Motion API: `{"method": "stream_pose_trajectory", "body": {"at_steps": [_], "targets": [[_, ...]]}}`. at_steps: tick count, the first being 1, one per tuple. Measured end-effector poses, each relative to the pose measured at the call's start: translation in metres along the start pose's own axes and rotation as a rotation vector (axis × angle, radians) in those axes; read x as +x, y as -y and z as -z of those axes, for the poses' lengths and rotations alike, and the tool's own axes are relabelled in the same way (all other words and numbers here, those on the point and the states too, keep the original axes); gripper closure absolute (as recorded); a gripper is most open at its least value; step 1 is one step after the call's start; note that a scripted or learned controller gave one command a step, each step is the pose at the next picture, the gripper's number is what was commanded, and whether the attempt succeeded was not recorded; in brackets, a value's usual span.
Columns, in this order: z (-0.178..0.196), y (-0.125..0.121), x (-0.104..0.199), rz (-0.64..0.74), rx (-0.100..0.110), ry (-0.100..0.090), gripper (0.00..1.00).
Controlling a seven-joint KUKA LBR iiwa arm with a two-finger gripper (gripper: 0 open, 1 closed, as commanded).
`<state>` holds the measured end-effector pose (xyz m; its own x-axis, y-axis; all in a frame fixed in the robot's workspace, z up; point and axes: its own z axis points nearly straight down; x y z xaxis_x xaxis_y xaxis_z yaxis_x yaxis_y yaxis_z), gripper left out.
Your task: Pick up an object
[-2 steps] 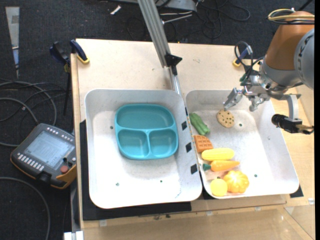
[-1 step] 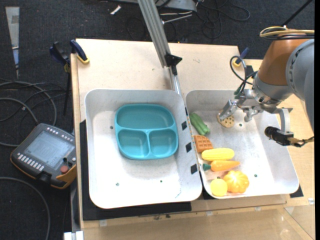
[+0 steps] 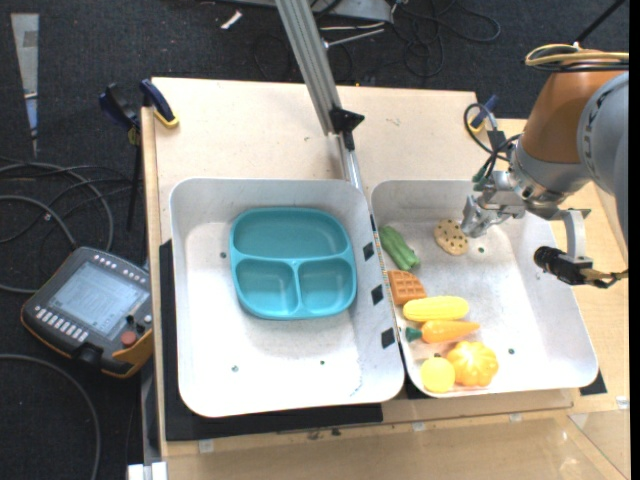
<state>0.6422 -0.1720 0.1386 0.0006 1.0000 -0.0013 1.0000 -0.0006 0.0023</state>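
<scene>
While the claw (image 3: 474,218) hangs low near the right bin's (image 3: 560,338) far wall, bare floor lies in front of it. I cannot tell its state. Just left, touching it, lies a round tan cookie (image 3: 451,236) with dark dots, flat, pointing no way.

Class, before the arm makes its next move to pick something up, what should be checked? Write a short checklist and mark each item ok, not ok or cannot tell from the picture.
1. Tool is over the right bin: ok.
2. A target lies close by: ok, the cookie sits right beside the tool.
3. Cookie lies apart from the other toys: ok, the green vegetable and waffle lie off to its left.
4. Tool opening suits the cookie: cannot tell.
5. Something is already held: cannot tell.
6. Teal tray is out of the way: ok, it lies in the left bin.
</scene>
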Motion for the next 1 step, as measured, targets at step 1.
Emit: {"method": "stream_pose_trajectory", "body": {"at_steps": [1], "targets": [[0.0579, 0.0061, 0.0050, 0.002, -0.005, 0.000, 1.00]]}}
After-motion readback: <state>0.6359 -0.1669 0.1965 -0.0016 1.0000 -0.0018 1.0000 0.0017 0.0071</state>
